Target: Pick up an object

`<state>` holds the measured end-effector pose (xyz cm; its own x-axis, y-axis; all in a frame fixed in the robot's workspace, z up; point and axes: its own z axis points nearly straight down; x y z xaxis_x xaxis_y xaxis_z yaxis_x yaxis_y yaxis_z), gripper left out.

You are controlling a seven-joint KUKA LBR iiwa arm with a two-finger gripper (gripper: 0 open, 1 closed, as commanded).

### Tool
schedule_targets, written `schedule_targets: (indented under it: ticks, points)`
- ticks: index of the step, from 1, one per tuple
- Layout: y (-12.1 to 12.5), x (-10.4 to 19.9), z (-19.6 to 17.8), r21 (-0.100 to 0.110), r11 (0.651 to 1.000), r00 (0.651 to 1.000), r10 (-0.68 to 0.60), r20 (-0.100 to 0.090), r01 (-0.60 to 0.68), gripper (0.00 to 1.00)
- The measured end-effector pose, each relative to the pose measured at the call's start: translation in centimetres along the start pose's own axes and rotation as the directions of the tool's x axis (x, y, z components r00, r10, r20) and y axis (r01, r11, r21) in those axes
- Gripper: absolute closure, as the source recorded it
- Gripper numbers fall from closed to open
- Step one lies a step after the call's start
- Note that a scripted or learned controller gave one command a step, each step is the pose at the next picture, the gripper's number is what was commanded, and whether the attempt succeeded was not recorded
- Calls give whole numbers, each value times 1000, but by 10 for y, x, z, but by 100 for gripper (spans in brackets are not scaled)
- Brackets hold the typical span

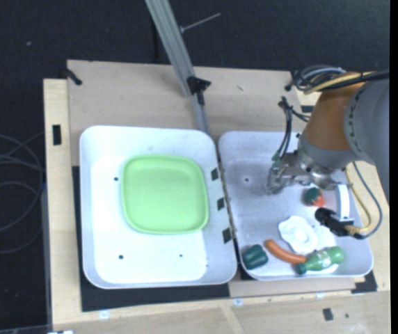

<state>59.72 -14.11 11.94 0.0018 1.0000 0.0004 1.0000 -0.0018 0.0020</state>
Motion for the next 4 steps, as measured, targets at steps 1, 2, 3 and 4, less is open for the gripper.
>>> schedule_targets:
  ticks: [1,2,3,4]
  points:
    - [0,-6,-62,-4,1000,1000,-1,1,1,100]
    - [1,-7,-115,-3,1000,1000,-2,1,2,100]
    - [2,-7,-138,-1,1000,1000,-2,0,2,100]
    - [4,42,-138,1,1000,1000,-5,0,5,100]
